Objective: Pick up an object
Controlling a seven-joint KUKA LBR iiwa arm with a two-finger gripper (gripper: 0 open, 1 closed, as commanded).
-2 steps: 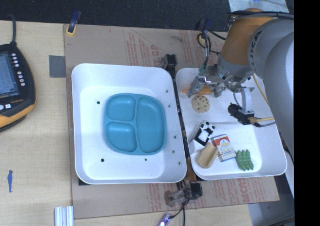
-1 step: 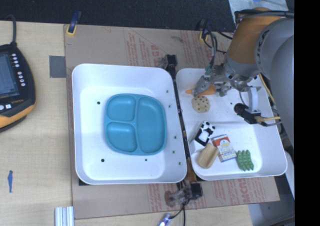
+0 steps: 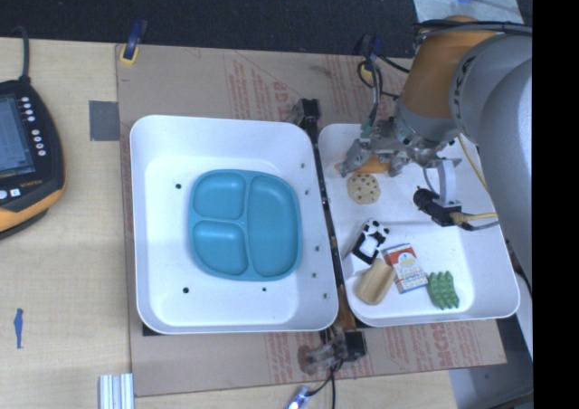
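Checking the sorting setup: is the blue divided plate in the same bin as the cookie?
No, the blue divided plate lies in the left bin, while the cookie lies in the right bin.

Arm (image 3: 488, 99): its bulk is cut off by the view's right edge and covers the right bin's (image 3: 479, 312) far right corner.
Gripper (image 3: 384, 147): fingertips too small and cluttered to tell their spacing.
Orange thing (image 3: 362, 164): under the gripper at the bin's far edge, partly covered, kind unclear.
Handheld screen (image 3: 23, 158): cut off by the left edge.
Small box (image 3: 407, 269): print too small to read.
Black-and-white thing (image 3: 370, 242): too small to identify.
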